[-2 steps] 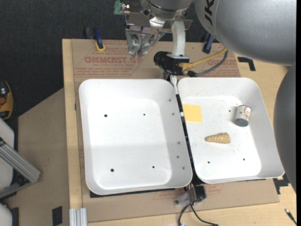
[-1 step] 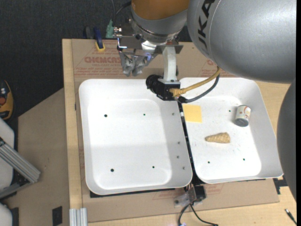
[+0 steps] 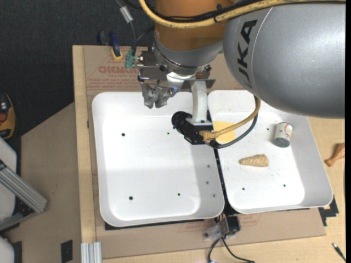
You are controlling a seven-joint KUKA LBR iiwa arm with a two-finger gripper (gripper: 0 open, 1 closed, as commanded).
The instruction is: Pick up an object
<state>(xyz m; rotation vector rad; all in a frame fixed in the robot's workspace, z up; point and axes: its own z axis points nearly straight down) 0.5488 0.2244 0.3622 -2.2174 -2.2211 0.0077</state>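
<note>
Over the left bin [image 3: 148, 201], near its far rim, you have the end effector [image 3: 156, 97]; whether it is open or closed you cannot tell. Nothing shows between its tips. Your targets lie to its right, across the divider in the right bin [image 3: 296, 196]: a flat yellow piece [image 3: 224, 128] nearest, then a tan, rough cone [image 3: 254, 160] lying with its long axis left-right, then a small smooth metal can [image 3: 282, 135] on its side.

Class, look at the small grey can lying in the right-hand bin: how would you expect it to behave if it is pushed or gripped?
The small can lies tilted on its side, so a push would probably roll it. Its rounded, smooth-looking wall may slip between fingers. It looks small, so likely light.
</note>
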